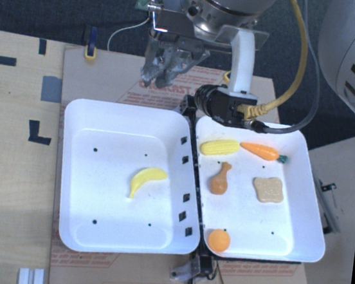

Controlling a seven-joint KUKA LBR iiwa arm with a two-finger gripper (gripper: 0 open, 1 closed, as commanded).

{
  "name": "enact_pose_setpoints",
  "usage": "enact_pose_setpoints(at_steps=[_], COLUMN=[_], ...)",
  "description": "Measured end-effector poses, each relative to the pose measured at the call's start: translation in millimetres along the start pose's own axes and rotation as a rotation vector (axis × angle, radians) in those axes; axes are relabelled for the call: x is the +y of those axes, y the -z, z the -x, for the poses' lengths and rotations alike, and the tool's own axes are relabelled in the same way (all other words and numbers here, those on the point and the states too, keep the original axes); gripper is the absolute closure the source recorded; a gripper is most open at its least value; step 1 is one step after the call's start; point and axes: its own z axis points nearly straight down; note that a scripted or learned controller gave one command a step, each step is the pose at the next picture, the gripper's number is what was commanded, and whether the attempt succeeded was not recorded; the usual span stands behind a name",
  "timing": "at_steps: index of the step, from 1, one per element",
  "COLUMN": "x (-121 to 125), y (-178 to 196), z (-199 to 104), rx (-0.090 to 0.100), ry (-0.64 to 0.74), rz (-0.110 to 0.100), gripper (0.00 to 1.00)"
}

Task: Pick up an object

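Note:
My gripper (155,77) hangs high above the back edge of the left bin (72,157), fingers pointing down with nothing visible between them. A yellow banana (145,179) lies in the middle of the left bin. In the right bin (305,207) I see a yellow corn cob (219,147), an orange carrot (260,151), a brown drumstick (220,178), a slice of toast (268,190) and an orange ball (218,240).
The two bins meet at a central divider with black clips (190,179). Cardboard (108,77) lies under the bins on the wooden bench. A blue and yellow clamp (91,45) sits at the back left.

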Motion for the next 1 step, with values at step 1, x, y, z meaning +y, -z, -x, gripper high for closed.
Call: enact_pose_setpoints(at_steps=[1], x=[-0.1], y=[9.6], z=[-0.8], rx=[-0.001], ry=[0.002], rz=[-0.002], gripper=[1.00])
